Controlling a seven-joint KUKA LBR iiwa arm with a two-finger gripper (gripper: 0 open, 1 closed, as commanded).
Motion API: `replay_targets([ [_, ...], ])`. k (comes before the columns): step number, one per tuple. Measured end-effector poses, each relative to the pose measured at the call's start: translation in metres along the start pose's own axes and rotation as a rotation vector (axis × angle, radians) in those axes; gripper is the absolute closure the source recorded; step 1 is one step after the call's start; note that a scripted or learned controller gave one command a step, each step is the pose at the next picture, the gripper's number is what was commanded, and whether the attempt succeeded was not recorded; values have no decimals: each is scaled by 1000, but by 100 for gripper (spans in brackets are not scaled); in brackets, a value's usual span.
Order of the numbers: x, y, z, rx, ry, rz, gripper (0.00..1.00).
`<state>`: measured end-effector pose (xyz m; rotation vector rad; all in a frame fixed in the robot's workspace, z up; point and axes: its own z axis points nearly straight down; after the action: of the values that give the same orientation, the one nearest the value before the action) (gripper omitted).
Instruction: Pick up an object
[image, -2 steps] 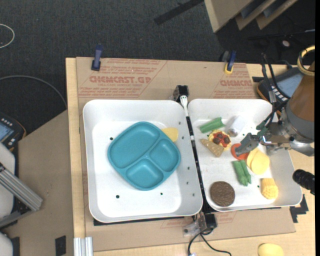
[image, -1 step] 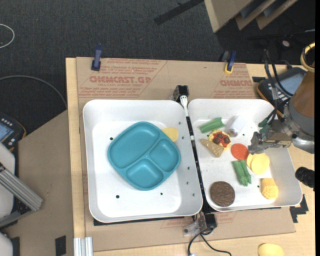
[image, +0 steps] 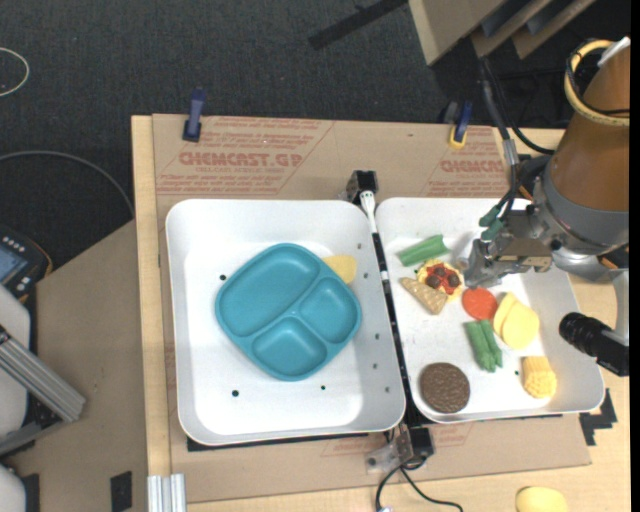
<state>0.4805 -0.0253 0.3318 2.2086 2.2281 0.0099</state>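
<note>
So your arm comes in from the right and the hand (image: 484, 262) is hanging low over the right bin (image: 570, 300), right at the upper middle of the toy food pile. Honestly you can't tell how far open it is from this angle, the metal bits blur together, and nothing visibly sits between its parts.

Closest thing to it is the pizza slice (image: 432, 284), just to its left. Its long axis runs on a diagonal, with the narrow tip pointing toward the lower left and the topping end up right next to the hand. Whether they actually touch, can't say.

Other stuff in that bin:
- green bean pod (image: 421, 249) above the pizza, long axis nearly across the bin, tilted slightly up to the right
- red tomato (image: 479, 303) just below the hand
- yellow piece (image: 516, 322) right of the tomato
- dark green pepper (image: 484, 345) below it, long axis running up-down
- brown cookie (image: 443, 386) near the front edge
- corn cob (image: 538, 377) at the front right

The left bin (image: 200, 380) has a teal divided plate (image: 288, 311) sitting at a diagonal, with a pale yellow piece (image: 341, 266) touching its upper right edge. Both bins sit side by side on the cardboard-covered surface (image: 250, 155).
</note>
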Motion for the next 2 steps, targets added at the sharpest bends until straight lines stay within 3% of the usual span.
replay_targets([
  [2, -28, -2, 2, 9, -1, 10, 100],
])
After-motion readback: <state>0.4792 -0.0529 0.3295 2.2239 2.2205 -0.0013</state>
